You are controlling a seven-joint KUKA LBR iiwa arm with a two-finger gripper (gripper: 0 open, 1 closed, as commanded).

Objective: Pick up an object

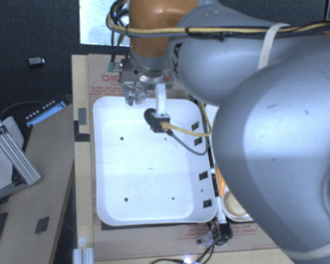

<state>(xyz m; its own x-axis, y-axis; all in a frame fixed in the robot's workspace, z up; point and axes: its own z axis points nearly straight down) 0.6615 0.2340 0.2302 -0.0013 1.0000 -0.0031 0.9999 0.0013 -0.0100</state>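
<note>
Nearest: arm (275, 147), a big grey link across the lower right, covering most of the right bin (229, 212). That bin's near corner peeks out beneath the link, well toward the camera and to the right of the gripper (135, 99).

In that corner: tan thing (236, 207), rounded and mostly hidden by the arm; kind unclear. It lies well apart from the gripper.

Bench (82, 202): brown board along the left side of the bins, nearer than the gripper and to its left.

Left bin (148, 175): white floor with a few small dark dots. It spreads from just under the gripper toward the camera.

The gripper hangs at the left bin's far rim, somewhat left of the rim's middle, pointing down. Whether it is spread or closed can't be made out at this angle.

Orange band (154, 15): just above and behind the gripper.

Far left of the gripper, off the bench: small black block (37, 61) on dark floor.
</note>
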